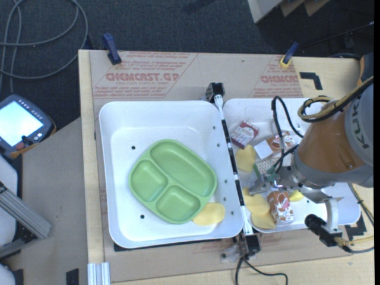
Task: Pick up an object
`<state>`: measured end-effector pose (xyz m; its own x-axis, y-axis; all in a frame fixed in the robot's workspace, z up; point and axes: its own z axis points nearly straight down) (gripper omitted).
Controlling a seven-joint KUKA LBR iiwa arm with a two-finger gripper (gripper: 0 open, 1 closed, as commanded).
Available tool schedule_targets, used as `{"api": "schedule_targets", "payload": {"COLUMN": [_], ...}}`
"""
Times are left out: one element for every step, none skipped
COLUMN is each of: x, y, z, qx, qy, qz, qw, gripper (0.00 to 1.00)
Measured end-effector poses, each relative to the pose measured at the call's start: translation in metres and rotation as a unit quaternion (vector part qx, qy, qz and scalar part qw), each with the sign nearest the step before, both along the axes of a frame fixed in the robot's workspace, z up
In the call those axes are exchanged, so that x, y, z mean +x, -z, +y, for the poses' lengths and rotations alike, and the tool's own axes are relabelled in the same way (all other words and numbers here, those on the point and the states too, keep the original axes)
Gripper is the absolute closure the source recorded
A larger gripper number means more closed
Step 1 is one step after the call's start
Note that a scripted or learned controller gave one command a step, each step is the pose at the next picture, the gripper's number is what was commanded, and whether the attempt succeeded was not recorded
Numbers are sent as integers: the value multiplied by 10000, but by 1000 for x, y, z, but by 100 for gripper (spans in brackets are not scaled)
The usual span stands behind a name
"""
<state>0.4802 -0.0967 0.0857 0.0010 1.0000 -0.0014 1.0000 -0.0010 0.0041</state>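
Observation:
My gripper (263, 184) is low inside the right bin (249, 108), coming off the arm's orange band (323, 141). It sits among a heap of small things: a yellow piece (246, 157) to its upper left, another yellow piece (259, 206) just below it, and a red and white snack packet (281, 206) to its lower right. A dark red packet (243, 134) lies further back. The wrist hides what is right under the gripper.
The left bin (113, 159) holds a green divided plate (173, 180) and a pale yellow item (209, 214) by its front right corner. A ridge (229, 159) separates the bins. Black cables (279, 120) loop over the right bin.

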Motion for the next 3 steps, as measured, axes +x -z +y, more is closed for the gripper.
{"api": "schedule_targets", "payload": {"x": [1,-1,25], "y": [-10,-119,-131], "z": [-1,30,76], "qx": [-10,8,6], "qy": [9,-10,-10], "qz": [-18,18,16], "qw": [10000,10000,10000], "gripper": [100,100,100]}}
